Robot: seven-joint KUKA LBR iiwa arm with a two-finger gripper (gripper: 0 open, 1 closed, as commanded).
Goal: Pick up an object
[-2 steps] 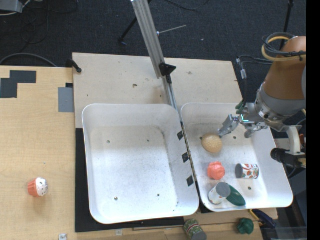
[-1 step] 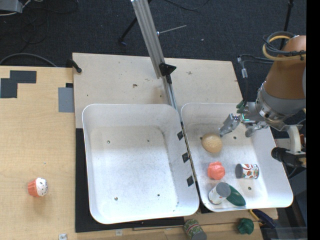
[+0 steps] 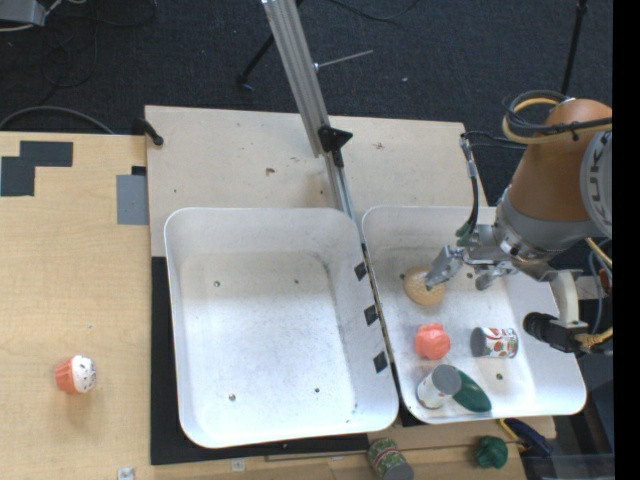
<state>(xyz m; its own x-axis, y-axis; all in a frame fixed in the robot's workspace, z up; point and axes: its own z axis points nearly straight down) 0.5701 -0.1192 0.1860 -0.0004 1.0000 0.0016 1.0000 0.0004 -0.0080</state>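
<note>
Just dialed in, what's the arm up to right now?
The gripper is down in the right bin, right at a tan rounded object near the bin's middle. Nothing is visibly lifted yet. An orange ball, a small printed can and a green-and-white item lie nearer the front.

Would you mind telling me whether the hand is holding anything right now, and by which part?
It cannot be told: the hand sits right at the tan object in the right bin.
</note>
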